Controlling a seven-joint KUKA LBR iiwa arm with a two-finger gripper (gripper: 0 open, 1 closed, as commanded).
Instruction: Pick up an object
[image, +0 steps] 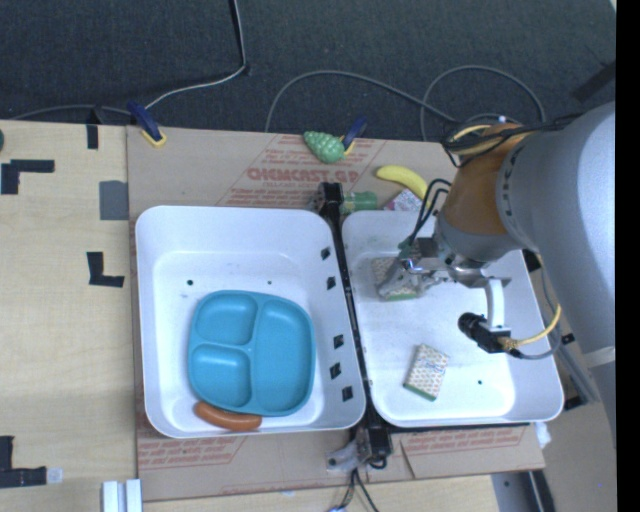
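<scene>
The left white bin (165, 300) holds a blue plastic divided plate (252, 352) and an orange sausage (228, 417), while in the right white bin (520, 385) a small patterned block (428, 372) lies apart from the gripper (405, 278), down on a greyish object (390, 280), grip too hard to tell.

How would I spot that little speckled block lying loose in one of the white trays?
Find the right-hand white bin, the one the grey arm reaches into. In its near half, below the end effector, lies the small speckled block, tilted, with a green edge. It lies alone on bare white floor, while the other small item sits right under the end effector.
</scene>
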